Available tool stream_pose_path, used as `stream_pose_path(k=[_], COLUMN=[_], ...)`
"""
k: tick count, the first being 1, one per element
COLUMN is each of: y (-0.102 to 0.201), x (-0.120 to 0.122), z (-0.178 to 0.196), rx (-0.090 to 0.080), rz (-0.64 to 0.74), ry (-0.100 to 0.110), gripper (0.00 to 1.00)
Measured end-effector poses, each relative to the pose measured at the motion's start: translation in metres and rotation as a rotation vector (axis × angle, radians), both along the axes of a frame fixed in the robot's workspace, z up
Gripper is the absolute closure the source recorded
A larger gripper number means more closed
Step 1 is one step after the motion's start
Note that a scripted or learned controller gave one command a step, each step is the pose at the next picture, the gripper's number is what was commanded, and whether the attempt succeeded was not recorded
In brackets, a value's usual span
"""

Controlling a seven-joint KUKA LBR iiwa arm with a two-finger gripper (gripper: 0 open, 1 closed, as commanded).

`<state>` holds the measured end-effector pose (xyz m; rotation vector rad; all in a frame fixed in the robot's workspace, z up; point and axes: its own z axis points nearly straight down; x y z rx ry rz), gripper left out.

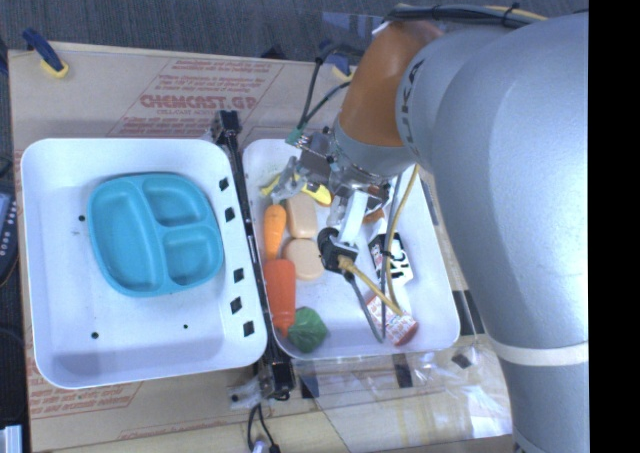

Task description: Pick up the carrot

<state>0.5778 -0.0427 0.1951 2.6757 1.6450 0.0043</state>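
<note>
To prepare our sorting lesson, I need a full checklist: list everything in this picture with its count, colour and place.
left bin: 1, white, left on the bench
right bin: 1, white, beside it
divided plate: 1, blue, in the left bin
carrot: 1, orange, right bin, along its left wall
shorter orange piece: 1, lighter orange, just above the carrot
green piece: 1, green, at the carrot's lower end
pale rounded pieces: 2, beige, right of the orange ones
yellow piece: 1, yellow, right bin's upper end
black-and-white packet: 1, right bin's right side
cardboard sheet: 1, brown, under the bins
arm: 1, grey with an orange band, from the right
gripper: 1, metal, over the right bin's upper end
</note>
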Motion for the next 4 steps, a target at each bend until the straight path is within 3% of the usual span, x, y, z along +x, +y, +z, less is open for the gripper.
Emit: stream_pose_path(k=[1, 2, 3, 4], y=[0.006, -0.048, -0.062, -0.055], x=[-0.046, -0.019, 0.055, 0.008], z=[-0.005, -0.102, -0.105, -0.106], rx=[-0.002, 0.0, 0.001, 0.0], rz=[0.001, -0.283, -0.214, -0.416], ry=[0.011, 0.014, 0.009, 0.013], gripper=[0.0, 0.0, 0.0, 0.0])
